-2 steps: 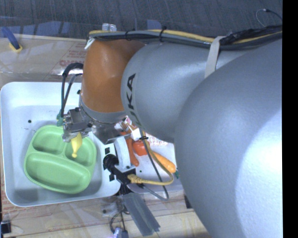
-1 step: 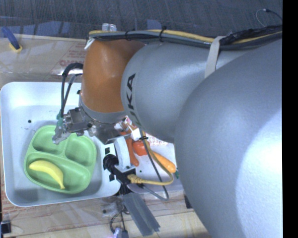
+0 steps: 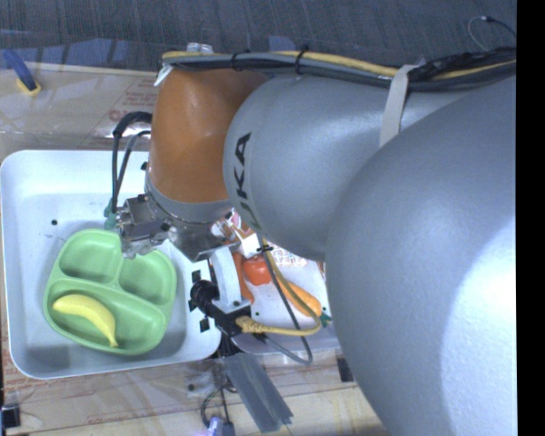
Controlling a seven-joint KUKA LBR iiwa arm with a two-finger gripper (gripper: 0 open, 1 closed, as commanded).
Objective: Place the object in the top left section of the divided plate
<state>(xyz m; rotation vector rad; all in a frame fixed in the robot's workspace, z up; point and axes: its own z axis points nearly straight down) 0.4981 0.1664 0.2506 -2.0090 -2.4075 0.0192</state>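
I see the green divided plate (image 3: pixel 109 293) lying in the white bin (image 3: pixel 27 207) at the left of the frame, and a yellow banana (image 3: pixel 86 316) resting in its large lower section. The two smaller upper sections look bare. The gripper (image 3: pixel 143 227) hangs over the plate's upper right edge, low in the middle of the frame, just beneath the arm's orange band (image 3: pixel 186 143). I cannot tell what state it is in, since the wrist hardware hides it from this angle, nor whether it carries anything. If the banana is the object to move, my judgement is that it needs a grasp across its middle, a clean lift above the ridges, and a release over the upper left section, which sits left of where the gripper now hangs. The ridges between sections are what I would watch, since a low carry could catch on them and shove the plate. To the right, in the second bin (image 3: pixel 295 330), I make out an orange item (image 3: pixel 257 271) and a carrot-like piece (image 3: pixel 302 298), half covered by the arm (image 3: pixel 391 225) and its cables (image 3: pixel 272 330). They lie well apart from the plate and should not interfere.
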